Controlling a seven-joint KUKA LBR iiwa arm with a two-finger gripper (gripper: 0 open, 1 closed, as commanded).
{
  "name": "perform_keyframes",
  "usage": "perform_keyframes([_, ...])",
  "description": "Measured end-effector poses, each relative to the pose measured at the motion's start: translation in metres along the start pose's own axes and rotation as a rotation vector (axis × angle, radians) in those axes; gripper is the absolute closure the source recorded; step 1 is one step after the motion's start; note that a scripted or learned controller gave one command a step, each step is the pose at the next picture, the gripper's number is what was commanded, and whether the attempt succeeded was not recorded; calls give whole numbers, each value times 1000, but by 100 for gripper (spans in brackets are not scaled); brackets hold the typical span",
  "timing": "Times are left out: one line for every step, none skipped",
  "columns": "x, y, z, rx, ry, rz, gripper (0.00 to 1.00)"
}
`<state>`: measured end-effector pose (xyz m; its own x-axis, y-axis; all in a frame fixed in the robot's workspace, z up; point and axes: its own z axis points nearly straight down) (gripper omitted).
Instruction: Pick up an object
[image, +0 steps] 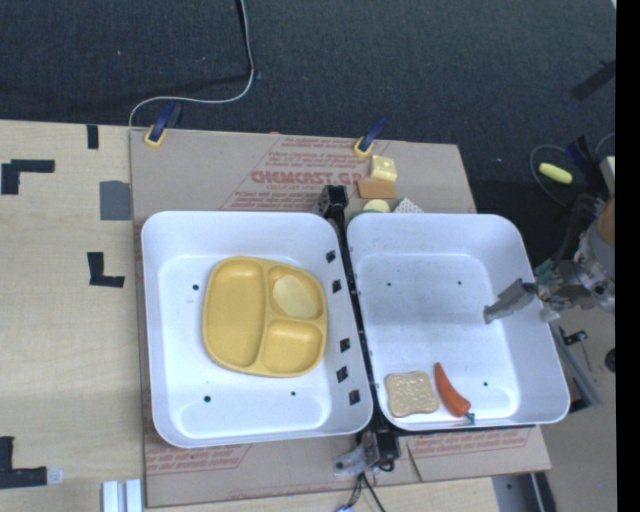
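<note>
By the right bin's (500, 240) near edge lie a tan slice of toy bread (411, 393) and an orange carrot-shaped toy (451, 390), nothing crowding them. A yellow divided plastic plate (264, 315) fills the left bin (165, 300). Over the right rim hangs the grey gripper (505, 303); I cannot tell its finger state

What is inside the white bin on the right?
In the right bin, a slice of bread and an orange carrot-like piece lie side by side near its front edge. The gripper reaches over its right rim.
</note>
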<state>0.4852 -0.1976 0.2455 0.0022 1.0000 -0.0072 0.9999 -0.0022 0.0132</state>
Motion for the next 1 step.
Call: perform_keyframes([48,-5,145,22,12,-5,0])
